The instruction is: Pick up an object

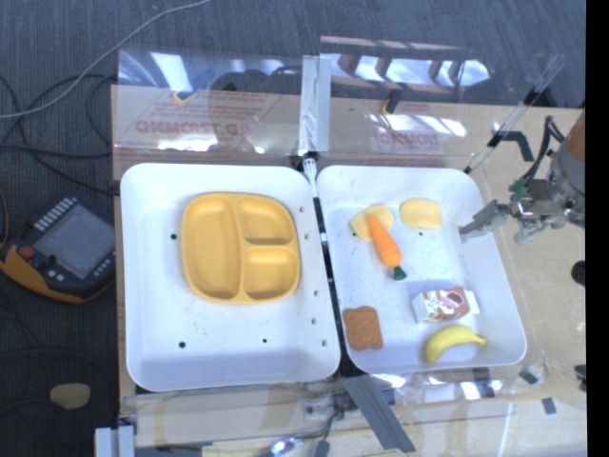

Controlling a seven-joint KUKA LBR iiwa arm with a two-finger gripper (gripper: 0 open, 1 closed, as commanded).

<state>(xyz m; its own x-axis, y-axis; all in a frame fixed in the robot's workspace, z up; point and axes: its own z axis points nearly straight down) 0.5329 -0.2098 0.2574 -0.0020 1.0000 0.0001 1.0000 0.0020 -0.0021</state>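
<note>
Gripper [495, 219] is hanging over the right bin's [495, 346] right rim, fingers spread, nothing held; carrot [384, 243] is lying leftward, angled near-far.

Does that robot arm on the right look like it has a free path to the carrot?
Probably yes. The gripper hangs at the right bin's right edge, and the carrot lies uncovered in the bin's upper middle. Only a yellow piece touches the carrot's top end; nothing lies between them.

Left bin [143, 284] holds divided tray [241, 247], centre. Right bin [495, 255]: carrot [384, 243] upper middle, round piece [420, 213] to its right, carton [442, 305] lower right, banana [451, 342] below it, cookie [363, 328] lower left.
</note>
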